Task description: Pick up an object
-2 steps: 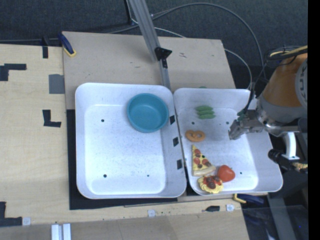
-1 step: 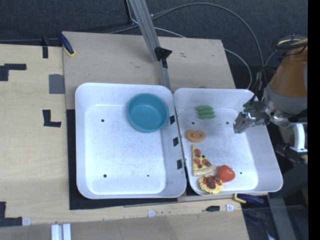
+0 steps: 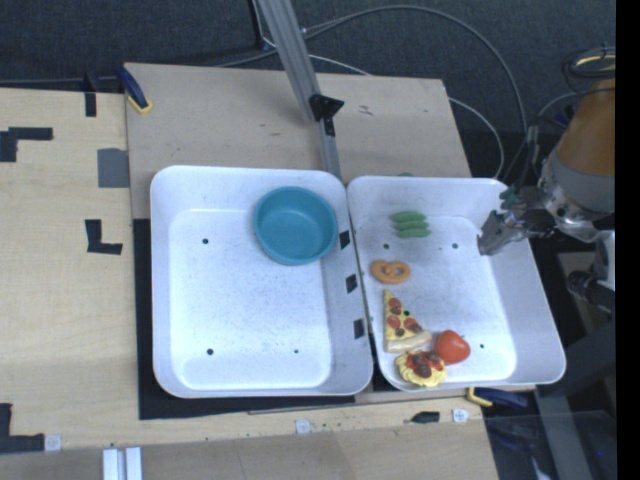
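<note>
Claw over right bin's right rim, nothing visibly held (grip state: cannot tell, blurred). Green pod nearest, leftward, long axis across.

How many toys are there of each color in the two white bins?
Blue: 1, the bowl
Green: 1, the green toy
Orange: 1, the pretzel
Red: 1, the tomato
Mixed colors: 2, the pizza slice and the yellow-red toy
Total: 6
</note>
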{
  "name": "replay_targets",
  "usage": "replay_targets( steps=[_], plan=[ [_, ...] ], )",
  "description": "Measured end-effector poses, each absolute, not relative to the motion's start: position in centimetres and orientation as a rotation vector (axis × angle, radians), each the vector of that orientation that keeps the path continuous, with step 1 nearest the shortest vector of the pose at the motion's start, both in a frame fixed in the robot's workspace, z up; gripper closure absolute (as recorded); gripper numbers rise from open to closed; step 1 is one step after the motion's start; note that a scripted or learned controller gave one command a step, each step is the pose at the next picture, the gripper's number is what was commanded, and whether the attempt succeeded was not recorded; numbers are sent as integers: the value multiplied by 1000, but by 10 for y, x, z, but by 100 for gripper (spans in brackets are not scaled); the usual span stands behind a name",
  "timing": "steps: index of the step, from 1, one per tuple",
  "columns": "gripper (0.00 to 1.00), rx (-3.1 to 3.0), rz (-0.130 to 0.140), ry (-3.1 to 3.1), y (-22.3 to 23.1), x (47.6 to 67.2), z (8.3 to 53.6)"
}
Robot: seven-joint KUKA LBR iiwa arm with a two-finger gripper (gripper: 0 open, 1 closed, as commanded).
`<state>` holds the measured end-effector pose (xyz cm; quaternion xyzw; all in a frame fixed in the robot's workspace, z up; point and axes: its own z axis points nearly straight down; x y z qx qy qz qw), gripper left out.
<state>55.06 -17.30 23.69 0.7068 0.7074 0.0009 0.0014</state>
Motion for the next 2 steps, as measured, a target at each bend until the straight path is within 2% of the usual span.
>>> replay_targets(
  steps=[1, 2],
  plan=[
    [100, 2217, 1, 2228, -120, 560, 244],
    [100, 2216, 1, 2228, -61, 555, 244]
  ],
)
